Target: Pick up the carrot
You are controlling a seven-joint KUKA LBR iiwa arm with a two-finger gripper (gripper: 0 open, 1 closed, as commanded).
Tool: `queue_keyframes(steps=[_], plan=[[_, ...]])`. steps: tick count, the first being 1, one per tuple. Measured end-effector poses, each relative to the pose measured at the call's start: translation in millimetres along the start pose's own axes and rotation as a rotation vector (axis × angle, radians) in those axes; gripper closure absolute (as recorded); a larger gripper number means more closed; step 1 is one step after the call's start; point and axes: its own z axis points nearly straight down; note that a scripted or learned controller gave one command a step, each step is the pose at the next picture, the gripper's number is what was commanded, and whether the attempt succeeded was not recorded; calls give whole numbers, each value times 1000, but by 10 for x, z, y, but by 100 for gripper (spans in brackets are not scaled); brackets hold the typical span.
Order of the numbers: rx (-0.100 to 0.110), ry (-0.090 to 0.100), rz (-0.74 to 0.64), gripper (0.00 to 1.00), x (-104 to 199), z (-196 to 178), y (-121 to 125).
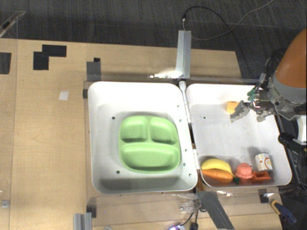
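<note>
The end effector [250, 107] hangs over the far part of the right bin [218, 143]; how far it is open I cannot tell. The carrot [218, 176] lies well away, toward the near wall, touching a banana [217, 165], so a descent here would likely miss or catch the banana.

You get bright, even overhead light. Glare spot on worktop [165, 74] behind bins. Soft shadow along near wall of left bin [98, 128]. Whole frame slightly soft, low resolution.

Banana [216, 165] touching carrot [218, 176]
</note>
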Motion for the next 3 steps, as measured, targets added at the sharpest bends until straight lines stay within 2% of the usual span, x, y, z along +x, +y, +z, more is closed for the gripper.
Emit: queue_keyframes(steps=[1, 2, 3], plan=[[-3, -1, 28, 0, -335, 1412, 366], [-7, -2, 8, 0, -588, 1447, 763], [-5, -2, 69, 0, -666, 1405, 1201]])
